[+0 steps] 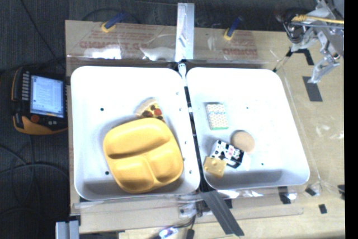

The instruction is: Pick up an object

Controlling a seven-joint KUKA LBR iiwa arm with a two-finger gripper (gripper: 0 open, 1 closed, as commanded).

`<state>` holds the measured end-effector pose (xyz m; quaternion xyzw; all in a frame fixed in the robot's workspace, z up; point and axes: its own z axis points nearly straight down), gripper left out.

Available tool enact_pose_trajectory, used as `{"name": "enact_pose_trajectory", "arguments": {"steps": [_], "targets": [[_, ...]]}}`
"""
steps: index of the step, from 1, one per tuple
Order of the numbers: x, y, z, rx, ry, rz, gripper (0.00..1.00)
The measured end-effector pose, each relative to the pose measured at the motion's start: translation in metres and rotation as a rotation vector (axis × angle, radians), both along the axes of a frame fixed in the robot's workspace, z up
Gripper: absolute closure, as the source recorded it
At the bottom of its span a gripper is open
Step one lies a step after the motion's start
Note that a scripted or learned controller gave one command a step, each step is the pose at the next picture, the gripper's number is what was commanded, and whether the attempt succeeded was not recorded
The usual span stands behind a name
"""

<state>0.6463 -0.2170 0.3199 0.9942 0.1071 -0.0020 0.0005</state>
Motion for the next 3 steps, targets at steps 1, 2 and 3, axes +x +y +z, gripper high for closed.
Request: {"name": "enact_pose_trajectory", "arguments": {"steps": [1, 2, 3], "targets": [[0.012, -0.006, 0.021, -0.001, 0.0, 0.001, 0.0], [0.013, -0.006, -0.003, -0.001, 0.002, 0.0, 0.0], [0.005, 0.044, -0.224, 0.002, 0.0, 0.029, 0.0]]}}
